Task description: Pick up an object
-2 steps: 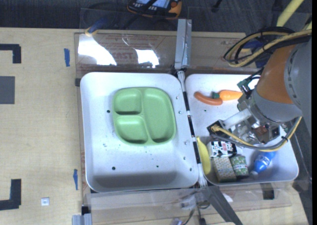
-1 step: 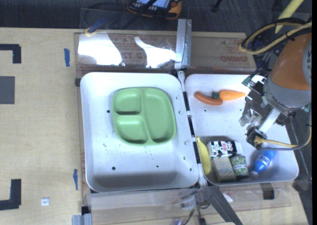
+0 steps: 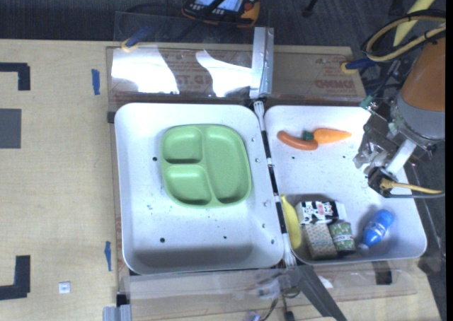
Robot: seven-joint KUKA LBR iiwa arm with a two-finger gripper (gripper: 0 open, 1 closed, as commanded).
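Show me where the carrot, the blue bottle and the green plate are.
Carrot (image 3: pixel 327 136), camera view, on its thick orange end.
Blue bottle (image 3: pixel 376 228), camera view, on the middle of its body.
Green plate (image 3: pixel 228 164), camera view, in its large compartment.

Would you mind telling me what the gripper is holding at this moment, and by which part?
It cannot be told; the gripper sits above the right bin, apart from the carrot and blue bottle.
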